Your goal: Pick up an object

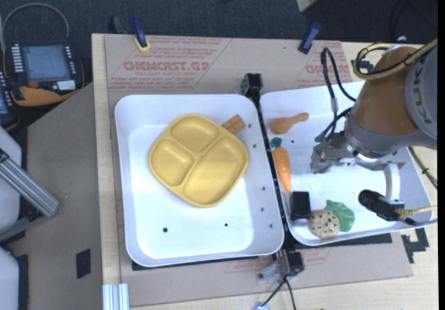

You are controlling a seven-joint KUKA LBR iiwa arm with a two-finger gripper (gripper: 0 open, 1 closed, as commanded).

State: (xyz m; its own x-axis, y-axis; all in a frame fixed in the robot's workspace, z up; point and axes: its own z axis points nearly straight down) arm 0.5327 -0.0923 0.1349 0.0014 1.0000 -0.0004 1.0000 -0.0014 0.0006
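The worktop (208,58) is a brown board printed with red lettering, and it carries two shallow white bins side by side. The landmark here is the yellow divided plate (199,159), which lies flat in the middle of the left bin (139,232). At the plate's upper right corner a small tan block (233,124) touches its rim.

Everything else sits to the right of the plate, across the black divider between the bins, in the right bin (306,100). Closest to the plate is a toy carrot (282,168), orange with a green top, lying lengthwise just beyond the divider. Above the carrot, farther from the plate, an orange-tan drumstick-shaped piece (288,123) lies near the bin's back wall. Below the carrot, a small black block (300,205) rests near the bin's front edge, and just beside it lie a speckled cookie (323,224) and a green leafy toy (341,213), touching each other.

The arm enters from the far side, well away from the plate, its orange band above the grey wrist. The gripper (327,157) hangs over the middle of the right bin, to the right of the carrot and apart from it. Whether its jaws are open or closed I cannot tell, since the wrist body hides them from above.
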